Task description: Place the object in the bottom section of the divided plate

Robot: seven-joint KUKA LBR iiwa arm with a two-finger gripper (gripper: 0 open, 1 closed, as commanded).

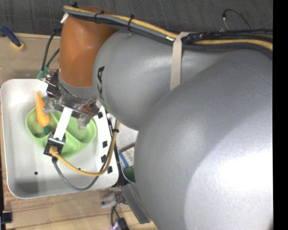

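A green divided plate [84, 137] lies in the upper half of the left white bin [12, 147]. An orange carrot-shaped object [40, 110] rests tilted in the plate's left section, its tip pointing up and left, with a small teal piece [48, 129] at its lower end. My gripper [67, 115] hangs right over the plate, just right of the carrot, below the orange band [79, 47] of the wrist. The gripper body hides the middle of the plate and its dividers.
The grey arm [197, 128] covers the right bin and most of the view. A yellow cable [81, 172] loops over the left bin's lower right. A blue-and-white packet [127, 155] and something green [129, 173] peek out beside the arm. A blue clamp [12, 37] lies top left.
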